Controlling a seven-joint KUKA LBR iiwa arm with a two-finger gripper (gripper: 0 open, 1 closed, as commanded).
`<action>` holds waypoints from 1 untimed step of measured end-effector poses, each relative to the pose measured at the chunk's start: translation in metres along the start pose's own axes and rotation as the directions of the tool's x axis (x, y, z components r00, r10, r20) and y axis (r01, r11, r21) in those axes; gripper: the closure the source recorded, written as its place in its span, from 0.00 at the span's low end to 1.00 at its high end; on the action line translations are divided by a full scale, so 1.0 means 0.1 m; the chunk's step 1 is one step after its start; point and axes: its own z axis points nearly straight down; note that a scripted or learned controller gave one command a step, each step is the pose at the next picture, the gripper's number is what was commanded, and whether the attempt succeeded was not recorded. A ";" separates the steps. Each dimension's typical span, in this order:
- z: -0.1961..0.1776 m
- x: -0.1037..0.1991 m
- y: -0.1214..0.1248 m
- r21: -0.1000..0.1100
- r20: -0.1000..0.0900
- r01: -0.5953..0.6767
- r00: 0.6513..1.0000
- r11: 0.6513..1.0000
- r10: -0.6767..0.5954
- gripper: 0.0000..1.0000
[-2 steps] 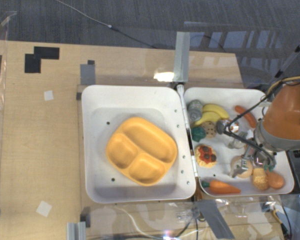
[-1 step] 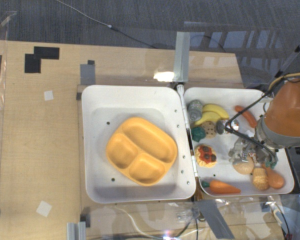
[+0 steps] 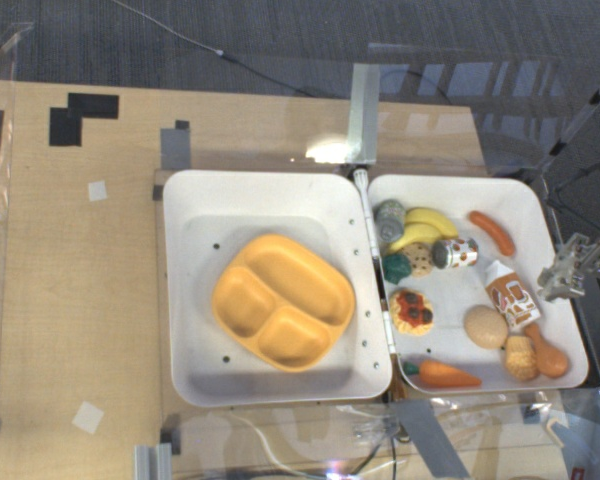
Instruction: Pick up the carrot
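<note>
My pincer (image 3: 572, 268) hovers at the right bin's rim, grip state unreadable, perhaps empty; the carrot (image 3: 447, 375) lies toward eight o'clock, long axis three-to-nine.

yellow divided plate (image 3: 283, 299) in the left bin (image 3: 195, 218), bananas (image 3: 426, 228), small can (image 3: 454, 254), sausage (image 3: 491, 232), sauce bottle (image 3: 511, 299), egg (image 3: 485, 327) in the right bin (image 3: 536, 208), black patches (image 3: 80, 116) at upper left of the bench (image 3: 70, 298)

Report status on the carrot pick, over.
Gripper at right bin's right rim, holding nothing. Carrot at bin's near edge, untouched. Bottle and egg lie between.
</note>
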 end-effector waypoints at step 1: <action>0.43 0.16 0.38 -0.003 -0.016 -0.001 1.000 1.000 0.001 1.00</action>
